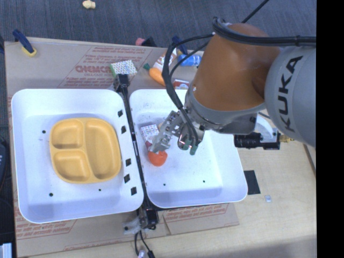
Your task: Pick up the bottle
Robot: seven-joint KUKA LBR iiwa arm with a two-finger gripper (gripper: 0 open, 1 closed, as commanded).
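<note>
The gripper [174, 136] hangs with fingers spread over the right bin [226, 181], just beside a small red-orange object [157, 158].

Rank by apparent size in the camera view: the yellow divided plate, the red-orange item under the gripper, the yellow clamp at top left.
1. Yellow divided plate, largest by far.
2. Red-orange item.
3. Yellow clamp; near the item's size, so the last two places are unsure.

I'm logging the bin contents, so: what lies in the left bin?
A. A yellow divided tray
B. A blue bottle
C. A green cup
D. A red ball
A: a yellow divided tray with three compartments lies in the left bin.
</note>
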